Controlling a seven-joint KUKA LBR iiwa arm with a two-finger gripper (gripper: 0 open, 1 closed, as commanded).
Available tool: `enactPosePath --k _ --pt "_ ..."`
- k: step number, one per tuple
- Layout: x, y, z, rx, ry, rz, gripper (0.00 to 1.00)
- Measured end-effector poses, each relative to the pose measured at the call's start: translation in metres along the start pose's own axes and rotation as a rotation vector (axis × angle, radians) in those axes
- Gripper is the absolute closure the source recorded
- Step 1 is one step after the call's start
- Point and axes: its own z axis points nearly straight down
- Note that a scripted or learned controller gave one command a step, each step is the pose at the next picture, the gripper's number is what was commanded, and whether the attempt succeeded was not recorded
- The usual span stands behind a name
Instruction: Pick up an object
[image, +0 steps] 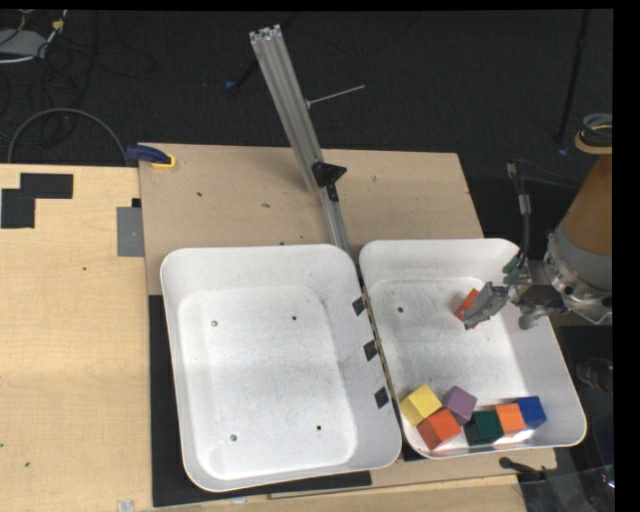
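My gripper (478, 306) reaches in from the right over the right bin (440, 262), in its upper right part. Its grey fingers (487, 304) are shut on a small orange-red block (466, 301), which sticks out at their left tip. The rest of the blocks lie in a cluster at the right bin's near corner: yellow (421, 402), purple (460, 402), red (439, 429), green (484, 428), orange (511, 416) and blue (532, 410). They are well below the gripper in the view.
The left bin (190, 270) sits beside the right one, with black clips (370, 350) along the shared rim. A slanted metal rail (296, 120) rises behind the bins. The arm's orange band (598, 200) is at the right edge.
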Motion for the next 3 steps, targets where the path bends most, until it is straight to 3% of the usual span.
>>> enactPosePath --k 1,3 --pt "-0.001 0.0 -0.009 0.001 0.0 0.001 1.0" --pt "-0.003 0.0 -0.028 0.005 0.001 -0.002 1.0"
